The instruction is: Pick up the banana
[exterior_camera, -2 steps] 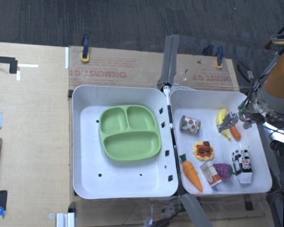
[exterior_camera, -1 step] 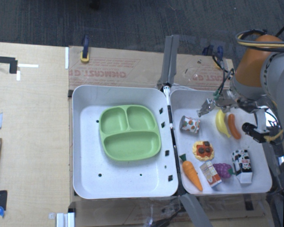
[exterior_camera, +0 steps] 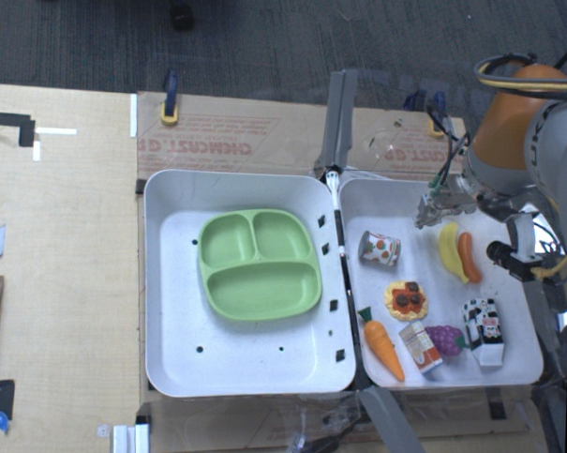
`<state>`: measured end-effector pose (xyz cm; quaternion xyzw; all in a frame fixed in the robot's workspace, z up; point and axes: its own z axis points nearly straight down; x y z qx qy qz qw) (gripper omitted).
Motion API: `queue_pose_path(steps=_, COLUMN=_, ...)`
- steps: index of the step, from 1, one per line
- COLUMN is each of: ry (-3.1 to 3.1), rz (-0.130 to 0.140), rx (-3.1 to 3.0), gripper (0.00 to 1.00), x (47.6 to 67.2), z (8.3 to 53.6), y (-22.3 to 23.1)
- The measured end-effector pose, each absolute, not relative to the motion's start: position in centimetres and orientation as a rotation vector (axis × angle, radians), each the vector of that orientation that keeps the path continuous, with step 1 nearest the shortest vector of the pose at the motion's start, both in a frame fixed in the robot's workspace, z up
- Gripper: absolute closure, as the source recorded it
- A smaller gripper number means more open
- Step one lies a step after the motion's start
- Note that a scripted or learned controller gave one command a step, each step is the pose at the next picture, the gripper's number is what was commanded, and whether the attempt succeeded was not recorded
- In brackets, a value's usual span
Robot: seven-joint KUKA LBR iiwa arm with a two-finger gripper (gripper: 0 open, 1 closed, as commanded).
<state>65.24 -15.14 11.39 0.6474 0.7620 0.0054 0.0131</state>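
The yellow banana (exterior_camera: 449, 249) lies in the right bin (exterior_camera: 397, 194), near its upper right, with a red-orange sausage (exterior_camera: 469, 257) pressed along its right side. My gripper (exterior_camera: 436, 211) hangs at the end of the grey arm with the orange band, just above and left of the banana's upper tip. Nothing shows between it and the banana, and the banana rests on the bin floor.
The right bin also holds a small can (exterior_camera: 379, 249), a pizza slice toy (exterior_camera: 406, 300), a carrot (exterior_camera: 384, 348), a red-white packet (exterior_camera: 420, 347), purple grapes (exterior_camera: 445, 340) and a milk carton (exterior_camera: 484, 330). A green divided plate (exterior_camera: 259, 264) sits in the left bin (exterior_camera: 168, 291).
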Motion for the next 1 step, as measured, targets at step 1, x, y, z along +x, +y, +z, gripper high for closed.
queue_pose_path(steps=1, ry=2.374, rz=0.016, rx=2.017, gripper=0.0, x=65.23, z=11.39, y=-15.13)
